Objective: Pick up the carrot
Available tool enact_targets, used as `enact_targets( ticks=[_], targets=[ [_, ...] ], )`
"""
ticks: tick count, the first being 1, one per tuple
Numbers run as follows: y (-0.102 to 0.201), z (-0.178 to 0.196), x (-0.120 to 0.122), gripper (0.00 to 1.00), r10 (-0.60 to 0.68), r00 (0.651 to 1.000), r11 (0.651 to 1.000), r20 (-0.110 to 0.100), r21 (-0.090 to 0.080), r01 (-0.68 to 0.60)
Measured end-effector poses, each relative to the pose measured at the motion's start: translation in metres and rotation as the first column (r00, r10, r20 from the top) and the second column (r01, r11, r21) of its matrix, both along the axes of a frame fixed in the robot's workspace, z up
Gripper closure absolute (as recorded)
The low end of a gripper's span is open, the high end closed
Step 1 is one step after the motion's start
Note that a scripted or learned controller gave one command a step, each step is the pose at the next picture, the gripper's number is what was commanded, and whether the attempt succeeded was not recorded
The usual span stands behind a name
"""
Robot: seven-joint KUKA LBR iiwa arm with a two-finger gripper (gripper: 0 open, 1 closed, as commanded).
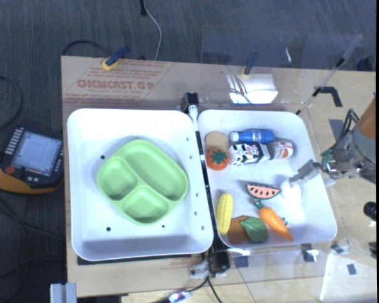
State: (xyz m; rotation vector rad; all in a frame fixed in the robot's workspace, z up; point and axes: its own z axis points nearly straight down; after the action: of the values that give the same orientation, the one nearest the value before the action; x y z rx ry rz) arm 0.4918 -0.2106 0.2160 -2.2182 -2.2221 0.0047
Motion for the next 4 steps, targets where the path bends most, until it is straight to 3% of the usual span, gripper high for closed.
enact_targets(
  ticks=[1,2,3,4],
  targets=[
    [0.005,-0.125,-0.003,0.00,0.208,0.978,0.978,0.011,0.004,-0.208],
    [0.051,-0.125,-0.003,0.00,0.537,0.843,0.843,0.014,-0.020,-0.537],
    [0.097,-0.124,0.000,0.00,0.953,0.304,0.304,0.002,-0.030,-0.952],
    [0.097,-0.124,0.000,0.00,1.000,0.013,0.013,-0.001,-0.028,-1.000]
  ],
)
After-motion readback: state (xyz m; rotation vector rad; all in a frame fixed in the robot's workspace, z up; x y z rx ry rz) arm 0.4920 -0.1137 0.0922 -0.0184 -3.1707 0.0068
